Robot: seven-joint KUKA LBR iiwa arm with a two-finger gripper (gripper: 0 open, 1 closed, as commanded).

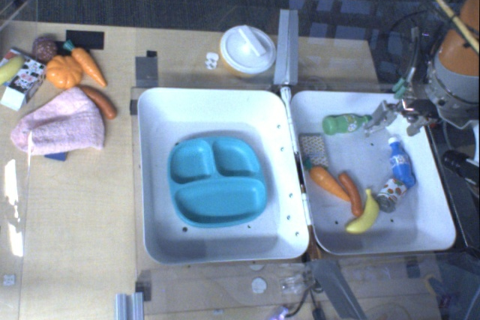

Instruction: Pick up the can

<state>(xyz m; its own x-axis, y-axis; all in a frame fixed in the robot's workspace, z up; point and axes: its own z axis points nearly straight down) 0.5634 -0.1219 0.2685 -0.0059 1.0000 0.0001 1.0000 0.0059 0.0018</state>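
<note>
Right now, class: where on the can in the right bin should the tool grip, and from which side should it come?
Grip the can across its round body, coming from above. It lies tilted, with the banana touching at its left and the blue bottle close above it, so a side approach looks crowded. The tool sits over the green bottle.

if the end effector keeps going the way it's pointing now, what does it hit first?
Probably the green bottle: the end effector points left along the right bin's far side, its tip just short of the bottle's cap. Height above it is unclear.
</note>
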